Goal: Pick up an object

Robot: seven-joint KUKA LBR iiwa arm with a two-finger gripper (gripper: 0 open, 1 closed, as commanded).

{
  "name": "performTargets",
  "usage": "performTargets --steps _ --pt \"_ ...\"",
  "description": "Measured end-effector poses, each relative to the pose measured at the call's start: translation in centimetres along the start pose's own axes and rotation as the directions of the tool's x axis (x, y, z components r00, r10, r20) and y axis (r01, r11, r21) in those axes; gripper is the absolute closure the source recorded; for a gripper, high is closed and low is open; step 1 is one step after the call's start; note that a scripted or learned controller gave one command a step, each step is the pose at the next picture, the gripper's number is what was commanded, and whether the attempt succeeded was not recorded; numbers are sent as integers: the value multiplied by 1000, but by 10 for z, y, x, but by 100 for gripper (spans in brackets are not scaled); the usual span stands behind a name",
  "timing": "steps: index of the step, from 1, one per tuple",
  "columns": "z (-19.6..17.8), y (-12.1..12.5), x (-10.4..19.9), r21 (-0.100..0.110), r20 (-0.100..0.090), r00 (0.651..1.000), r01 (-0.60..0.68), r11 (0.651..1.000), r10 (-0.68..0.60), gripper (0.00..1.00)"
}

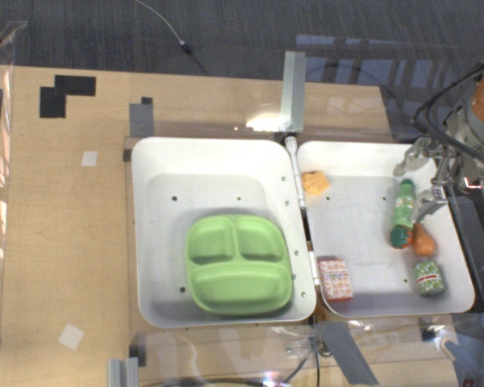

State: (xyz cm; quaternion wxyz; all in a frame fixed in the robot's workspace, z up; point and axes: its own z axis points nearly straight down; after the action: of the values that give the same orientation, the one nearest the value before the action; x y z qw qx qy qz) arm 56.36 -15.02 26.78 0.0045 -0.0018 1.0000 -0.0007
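Green divided tray [239, 264] in left bin [157, 168]. Right bin [363, 216]: orange piece [315, 183] upper left, green bottle [402, 214] beside open gripper [424, 185], small can [428, 278], red box [335, 279] lower left.

Bright, even overhead light; glare flares on the metal post [294, 95] (near the bins), shadows stay soft, focus slightly grainy.

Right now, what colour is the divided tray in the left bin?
Light green tray, seen clearly in the camera view.
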Motion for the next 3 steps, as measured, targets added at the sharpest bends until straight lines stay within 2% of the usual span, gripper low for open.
performTargets --steps 1,2,3 --pt "115 -17 -4 -3 -12 995 -102 995 102 0" --pt "178 53 -8 -3 4 945 -328 945 328 0" --pt "163 54 -12 -6 21 946 -323 946 323 100"
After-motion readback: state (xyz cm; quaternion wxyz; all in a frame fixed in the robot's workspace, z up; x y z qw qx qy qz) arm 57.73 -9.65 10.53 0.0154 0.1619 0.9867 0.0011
